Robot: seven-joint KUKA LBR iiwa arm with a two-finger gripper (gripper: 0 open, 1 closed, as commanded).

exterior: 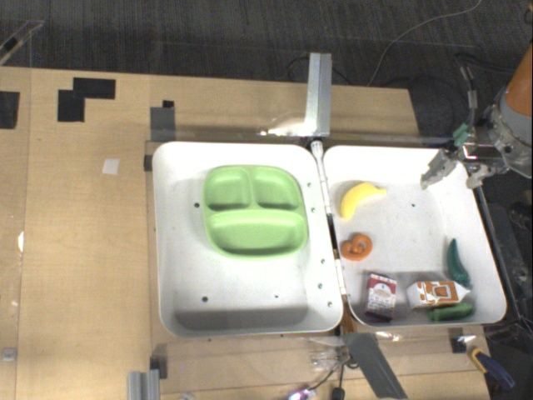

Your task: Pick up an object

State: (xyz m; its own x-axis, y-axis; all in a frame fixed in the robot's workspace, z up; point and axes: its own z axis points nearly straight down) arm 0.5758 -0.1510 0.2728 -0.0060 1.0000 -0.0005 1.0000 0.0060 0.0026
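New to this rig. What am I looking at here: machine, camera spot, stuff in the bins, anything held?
One fixed camera looks down at a slant on a bench with two shallow white bins. The robot arm reaches in from the right; its tool hangs over the right bin, far corner, with nothing seen between its fingers. The left bin holds a green divided plate. The right bin holds a banana, an orange ring-shaped piece, a dark red carton, an orange-and-white carton and two green vegetables.
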